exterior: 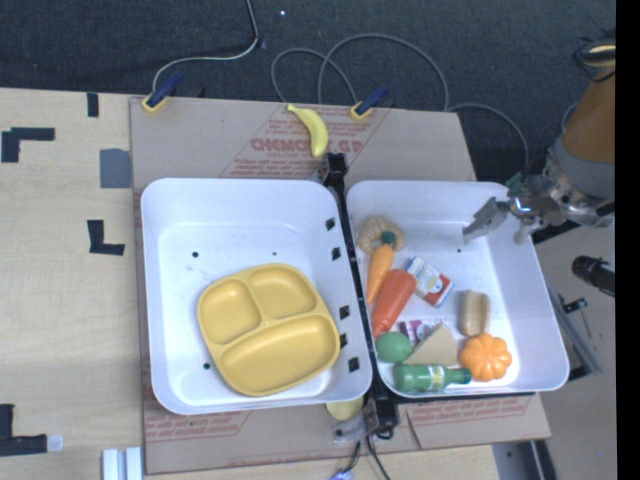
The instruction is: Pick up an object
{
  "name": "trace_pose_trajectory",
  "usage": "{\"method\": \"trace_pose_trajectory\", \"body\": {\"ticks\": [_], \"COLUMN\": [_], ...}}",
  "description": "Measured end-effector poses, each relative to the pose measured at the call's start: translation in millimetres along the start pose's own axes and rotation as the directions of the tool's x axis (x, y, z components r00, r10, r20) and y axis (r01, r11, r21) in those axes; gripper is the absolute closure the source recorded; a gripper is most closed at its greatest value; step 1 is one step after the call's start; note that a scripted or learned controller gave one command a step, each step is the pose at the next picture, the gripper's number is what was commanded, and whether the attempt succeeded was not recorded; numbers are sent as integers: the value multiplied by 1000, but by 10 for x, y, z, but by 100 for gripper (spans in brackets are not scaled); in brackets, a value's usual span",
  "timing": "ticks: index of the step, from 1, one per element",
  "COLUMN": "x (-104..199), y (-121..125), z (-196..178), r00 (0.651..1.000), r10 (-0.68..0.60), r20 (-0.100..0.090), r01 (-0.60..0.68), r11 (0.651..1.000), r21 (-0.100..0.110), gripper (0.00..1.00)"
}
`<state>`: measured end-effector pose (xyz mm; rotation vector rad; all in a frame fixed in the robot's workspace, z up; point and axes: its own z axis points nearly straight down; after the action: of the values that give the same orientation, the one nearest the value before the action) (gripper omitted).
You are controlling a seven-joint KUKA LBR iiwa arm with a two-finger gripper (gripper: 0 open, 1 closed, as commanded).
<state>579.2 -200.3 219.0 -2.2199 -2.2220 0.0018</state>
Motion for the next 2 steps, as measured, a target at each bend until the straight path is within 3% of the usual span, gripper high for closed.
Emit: {"method": "trace_pose_trajectory", "body": {"ticks": [1, 2], "x": [628, 1005], "y": [323, 606], "z": [863, 1340], "r00": [1000, 1000], "r10": [-6, -3], "r20": [-2, 8], "r01": [6, 3], "r11": [1000, 1000], "r21": [4, -2], "gripper": [0, 0]}}
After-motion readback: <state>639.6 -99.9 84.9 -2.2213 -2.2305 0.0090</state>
